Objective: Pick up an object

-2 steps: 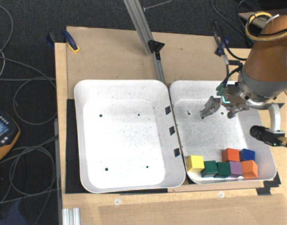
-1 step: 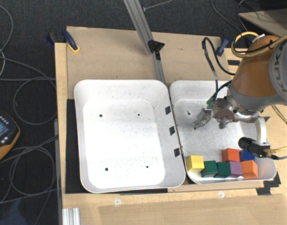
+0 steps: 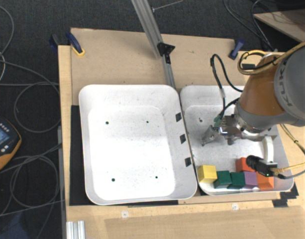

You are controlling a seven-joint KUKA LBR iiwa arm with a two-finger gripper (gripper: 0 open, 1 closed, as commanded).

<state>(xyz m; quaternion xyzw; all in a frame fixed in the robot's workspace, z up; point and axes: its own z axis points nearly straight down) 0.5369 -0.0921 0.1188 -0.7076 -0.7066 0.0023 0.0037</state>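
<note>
On the bench [image 3: 142,49], I see my gripper [image 3: 218,134] over the right bin [image 3: 192,108]; whether it's closed, I cannot tell. Blocks [image 3: 232,178] lie unpicked; grasping remains.

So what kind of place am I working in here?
Most likely a robotics lab bench: two white bins on a plywood board, loose cables on dark carpet, and coloured blocks for grasp trials.
</note>
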